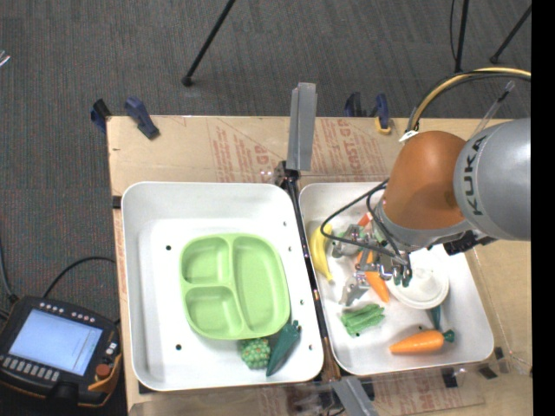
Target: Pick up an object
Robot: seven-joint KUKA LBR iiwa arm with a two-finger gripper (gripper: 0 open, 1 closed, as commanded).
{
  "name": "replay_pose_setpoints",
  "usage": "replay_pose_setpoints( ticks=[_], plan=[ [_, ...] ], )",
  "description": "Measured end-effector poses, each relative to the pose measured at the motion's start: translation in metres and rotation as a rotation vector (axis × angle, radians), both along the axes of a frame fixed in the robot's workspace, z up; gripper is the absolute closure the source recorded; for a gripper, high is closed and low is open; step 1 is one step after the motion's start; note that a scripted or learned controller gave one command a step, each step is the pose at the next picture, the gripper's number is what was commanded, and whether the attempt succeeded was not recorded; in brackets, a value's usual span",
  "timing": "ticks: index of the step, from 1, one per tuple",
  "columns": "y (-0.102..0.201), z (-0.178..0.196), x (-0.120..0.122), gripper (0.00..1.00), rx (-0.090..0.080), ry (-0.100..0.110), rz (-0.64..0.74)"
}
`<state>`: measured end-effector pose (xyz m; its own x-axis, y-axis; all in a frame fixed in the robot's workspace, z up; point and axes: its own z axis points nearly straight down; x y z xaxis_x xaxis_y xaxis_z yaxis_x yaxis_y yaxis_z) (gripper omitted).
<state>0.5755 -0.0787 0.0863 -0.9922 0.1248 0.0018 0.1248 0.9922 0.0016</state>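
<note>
My gripper [368, 277] hangs low over the middle of the right bin [481, 319], under the arm's orange band [425, 180]. A small orange carrot piece [378, 288] lies right at the gripper's tip; whether it is gripped cannot be seen. A yellow banana [321, 255] lies to the gripper's left along the bin wall. Just in front of the gripper rests a green pea pod [362, 319]. A whole carrot [419, 343] with a green top lies near the bin's front right.
A white round dish [425, 289] sits right beside the gripper. The left bin [143, 258] holds a green divided plate [234, 284], a bunch of green grapes [254, 352] and a dark green vegetable [284, 347]. A grey post [302, 137] stands behind the bins.
</note>
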Motion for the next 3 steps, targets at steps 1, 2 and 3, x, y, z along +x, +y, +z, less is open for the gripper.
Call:
replay_pose_setpoints(
  ticks=[1,2,3],
  plan=[
    [-0.003,0.000,-0.062,0.00,-0.001,0.001,-0.126],
    [-0.005,0.001,0.017,0.00,-0.001,-0.004,-0.211],
    [0.002,0.001,-0.026,0.00,-0.001,0.000,-0.190]
  ],
)
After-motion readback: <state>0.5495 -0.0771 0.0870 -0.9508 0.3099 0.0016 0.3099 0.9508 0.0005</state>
